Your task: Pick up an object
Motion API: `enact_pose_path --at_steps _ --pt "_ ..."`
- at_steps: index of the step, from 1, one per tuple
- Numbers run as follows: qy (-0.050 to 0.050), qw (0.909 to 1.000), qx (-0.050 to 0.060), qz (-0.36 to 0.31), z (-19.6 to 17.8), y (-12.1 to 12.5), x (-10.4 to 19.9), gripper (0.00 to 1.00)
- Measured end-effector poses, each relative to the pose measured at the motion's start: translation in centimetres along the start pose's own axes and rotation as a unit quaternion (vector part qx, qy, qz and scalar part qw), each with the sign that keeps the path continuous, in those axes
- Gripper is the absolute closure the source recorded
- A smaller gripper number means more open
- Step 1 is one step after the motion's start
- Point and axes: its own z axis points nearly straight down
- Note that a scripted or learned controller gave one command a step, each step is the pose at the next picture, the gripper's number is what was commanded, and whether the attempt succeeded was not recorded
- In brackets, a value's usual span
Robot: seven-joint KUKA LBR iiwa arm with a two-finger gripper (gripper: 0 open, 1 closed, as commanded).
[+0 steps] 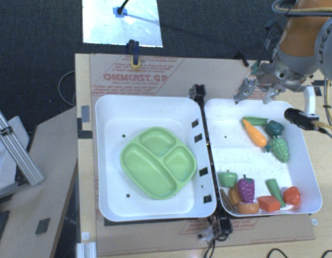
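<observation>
bench, right bin point(311, 165) | tool point(257, 93) fingers spread, holding nothing, above far rim

We see a bench point(85, 160) of pale wood, and lying flat on it a sheet of tan cardboard point(136, 77) printed with red lettering. On that sheet sit two shallow white bins side by side, touching along their inner edges where black clips join them. The left bin point(109, 144) lies toward the bench's left, the right bin point(305, 160) toward its right. At the cardboard's far edge we note a small clamp point(134, 52), blue and yellow, standing upright. At the near edge, between the bins, we make out a dark fitting point(222, 227) with cables trailing from it.
</observation>
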Motion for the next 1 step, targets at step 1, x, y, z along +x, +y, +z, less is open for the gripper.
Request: enact_pose_path --at_steps 1 --pt "0.000 1.0000 0.000 0.001 5.04 -0.05 -1.01 0.00"
